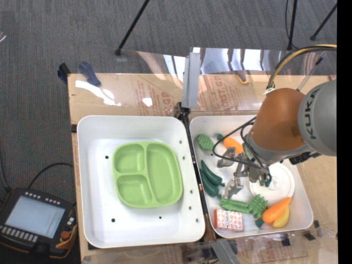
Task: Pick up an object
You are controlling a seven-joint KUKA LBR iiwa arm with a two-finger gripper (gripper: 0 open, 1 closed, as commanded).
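While the grey arm with its orange band reaches in from the right, its two-finger gripper [235, 187] hangs low over the middle of the right white bin [304, 216]. Its metal fingers [231, 190] appear slightly spread, with nothing visible between them; no object is held. That posture suits a descent toward a pick, not a carry.

Candidate objects lie scattered around the gripper, all in this bin. Just left of it rest two dark green pod-shaped toys [209, 177]. On the near side lies a green knobbly toy vegetable [245, 205], with a small red-and-white packet [228, 219] near it. An orange toy carrot [275, 210] and a yellow piece [281, 220] sit at the near right corner. A light green ridged toy [205, 142] and an orange rounded toy [232, 144] lie on the far side. A round white plate [283, 185] sits partly under the wrist.

The left white bin [88, 147] holds a light green sectioned plastic tray [147, 174], well apart from the gripper.

Judgement: the task is not yet accomplished; the knobbly vegetable or the pods are the nearest targets.
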